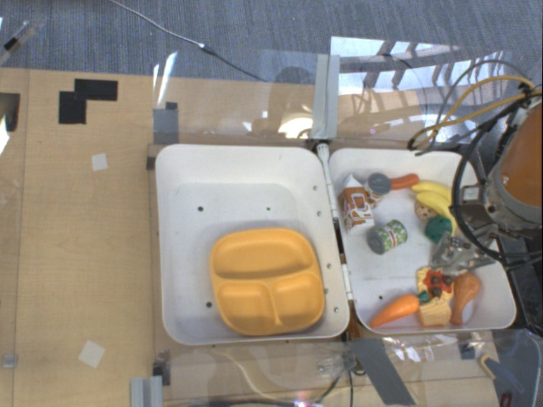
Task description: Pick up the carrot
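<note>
While the orange plastic carrot (395,310) is lying at the right white bin's (373,271) front, I'm hovering the tool (450,253) nearby; grip unclear, and neighbouring toys are risking a mis-grab.

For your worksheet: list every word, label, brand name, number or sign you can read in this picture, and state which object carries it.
No text can be read.
Small can: a green and white label, print too small and blurred to read.
Brown carton: white markings on its face, not legible as words.
Bench: black block shapes at the far left, a pattern and not letters.
</note>
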Controlling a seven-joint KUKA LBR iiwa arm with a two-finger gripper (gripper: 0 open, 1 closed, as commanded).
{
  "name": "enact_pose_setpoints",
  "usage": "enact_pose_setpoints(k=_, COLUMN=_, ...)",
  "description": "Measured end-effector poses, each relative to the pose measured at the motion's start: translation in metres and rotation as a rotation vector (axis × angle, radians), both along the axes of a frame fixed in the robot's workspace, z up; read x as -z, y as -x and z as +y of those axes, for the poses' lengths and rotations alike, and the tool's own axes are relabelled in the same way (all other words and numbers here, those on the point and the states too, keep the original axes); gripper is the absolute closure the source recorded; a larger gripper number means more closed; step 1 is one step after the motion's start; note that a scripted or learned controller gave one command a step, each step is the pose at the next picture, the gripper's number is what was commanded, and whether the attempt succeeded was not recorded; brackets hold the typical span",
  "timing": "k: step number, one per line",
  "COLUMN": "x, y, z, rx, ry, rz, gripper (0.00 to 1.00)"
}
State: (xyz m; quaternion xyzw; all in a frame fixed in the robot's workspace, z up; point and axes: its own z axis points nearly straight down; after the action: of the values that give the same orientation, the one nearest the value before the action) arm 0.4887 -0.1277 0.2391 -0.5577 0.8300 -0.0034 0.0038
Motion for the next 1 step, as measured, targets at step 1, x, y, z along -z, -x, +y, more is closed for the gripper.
enact_pose_setpoints(k=1, x=0.1494, y=-0.0067, z=0.0222, rx=-0.386, ry=0.003, rz=0.001, gripper=1.0)
